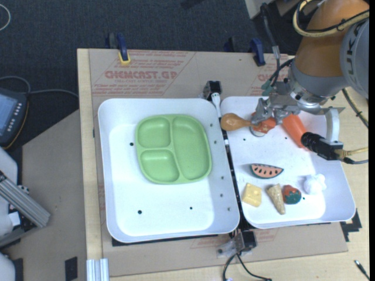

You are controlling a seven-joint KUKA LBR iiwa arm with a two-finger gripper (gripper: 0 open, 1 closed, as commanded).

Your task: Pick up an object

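Right bin (337, 206): gripper (262, 122) is hanging low over the far-left part; whether its fingers are parted or closed on anything cannot be told. A small red piece (267, 125) is lying at the gripper's tip, a tan pear-shaped piece (233, 121) just left of it, an orange cylinder (293, 127) just right. Nearer the front, a watermelon slice (266, 170), yellow wedge (252, 195), cone (276, 197), red-and-teal piece (291, 195) and white lump (315, 184) are resting. Left bin (117, 215): a green divided plate (174, 148) is sitting. Counter (88, 157) sheet is reading "CHEMCAST".
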